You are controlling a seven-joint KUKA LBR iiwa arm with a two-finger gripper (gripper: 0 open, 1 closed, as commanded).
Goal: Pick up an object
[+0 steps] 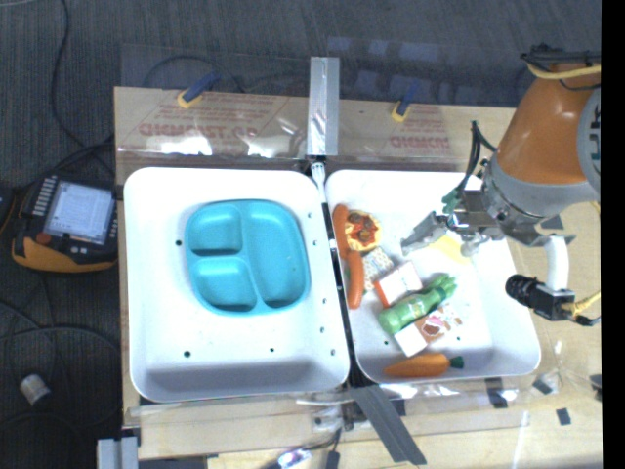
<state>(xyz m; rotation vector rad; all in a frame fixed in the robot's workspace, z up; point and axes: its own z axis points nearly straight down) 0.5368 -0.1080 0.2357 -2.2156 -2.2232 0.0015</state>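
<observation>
The right bin holds several small objects: a pizza-slice toy, a long orange carrot, a red and white box, a green bottle, a small printed packet and a second carrot by the front wall. My gripper hangs above the back middle of this bin, over a pale yellow object. Its fingers are spread open with nothing between them. The green bottle lies just in front of it.
A blue divided plate lies in the left bin. A metal strip runs behind the wall between the bins. A handheld pendant sits on the floor at the left. The arm's orange band rises at the right.
</observation>
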